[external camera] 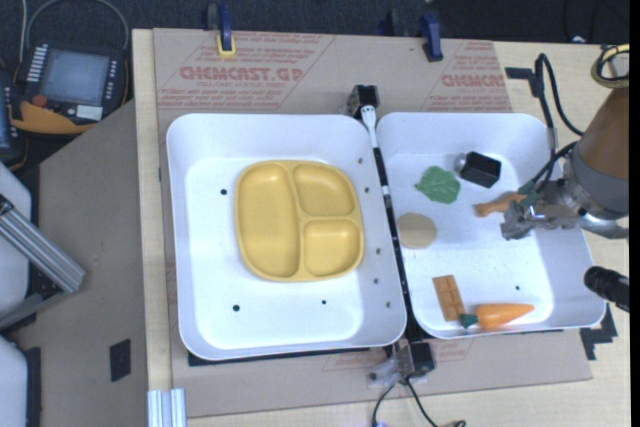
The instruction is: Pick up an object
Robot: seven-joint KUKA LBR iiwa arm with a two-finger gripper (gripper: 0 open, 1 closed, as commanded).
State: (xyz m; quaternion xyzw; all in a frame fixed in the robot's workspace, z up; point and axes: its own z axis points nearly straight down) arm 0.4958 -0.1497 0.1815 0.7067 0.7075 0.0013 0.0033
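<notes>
The right bin (487, 260) holds several small objects: a green leafy piece (438, 184), a black block (481, 168), a beige round piece (417, 231), a brown flat block (447, 296) and an orange carrot (502, 315) at the front edge. A small orange-brown piece (489, 207) lies at mid right, touching or just left of my gripper (514, 218). The gripper hangs low over the right side of this bin, at the end of the grey arm with its orange band (610, 140). Whether the piece is held is unclear.
The left bin (205, 310) holds a yellow divided plate (298, 219) at its middle. A black divider rail (384, 200) runs between the bins. Blue clamps (225, 27) hold the cardboard at the back. Cables (546, 95) hang near the arm.
</notes>
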